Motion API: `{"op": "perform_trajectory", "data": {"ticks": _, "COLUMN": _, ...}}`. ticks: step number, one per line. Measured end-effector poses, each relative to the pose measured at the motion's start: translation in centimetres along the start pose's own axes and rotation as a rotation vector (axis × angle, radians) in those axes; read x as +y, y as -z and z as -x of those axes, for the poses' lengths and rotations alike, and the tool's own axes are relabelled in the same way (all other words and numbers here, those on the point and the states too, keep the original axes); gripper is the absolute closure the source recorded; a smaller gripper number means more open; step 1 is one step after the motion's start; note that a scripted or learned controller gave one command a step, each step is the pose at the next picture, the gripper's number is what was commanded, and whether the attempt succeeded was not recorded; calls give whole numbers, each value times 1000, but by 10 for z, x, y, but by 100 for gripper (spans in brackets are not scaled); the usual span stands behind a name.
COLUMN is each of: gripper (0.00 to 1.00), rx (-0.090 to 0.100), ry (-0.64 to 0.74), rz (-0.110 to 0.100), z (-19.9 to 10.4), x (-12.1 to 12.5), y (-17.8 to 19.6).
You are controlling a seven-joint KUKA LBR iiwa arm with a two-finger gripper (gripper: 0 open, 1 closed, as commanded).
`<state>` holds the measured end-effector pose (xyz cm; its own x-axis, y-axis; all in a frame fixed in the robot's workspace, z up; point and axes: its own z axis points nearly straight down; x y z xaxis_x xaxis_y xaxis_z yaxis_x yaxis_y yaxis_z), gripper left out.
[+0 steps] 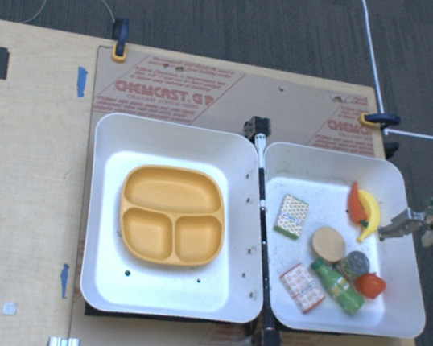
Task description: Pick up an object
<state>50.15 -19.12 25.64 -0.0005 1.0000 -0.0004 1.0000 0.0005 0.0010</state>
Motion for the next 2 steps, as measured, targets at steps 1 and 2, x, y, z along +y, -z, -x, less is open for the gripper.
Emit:
{"op": "perform_trajectory", "data": {"ticks": 1, "gripper": 0, "rx": 1, "ry": -1, "rz": -2, "z": -8, "x": -6, "y": -96}}
{"op": "perform_trajectory", "data": {"ticks": 2, "gripper": 0, "rx": 1, "ry": -1, "rz": 9, "z": -34, "x": -17, "y": -158}}
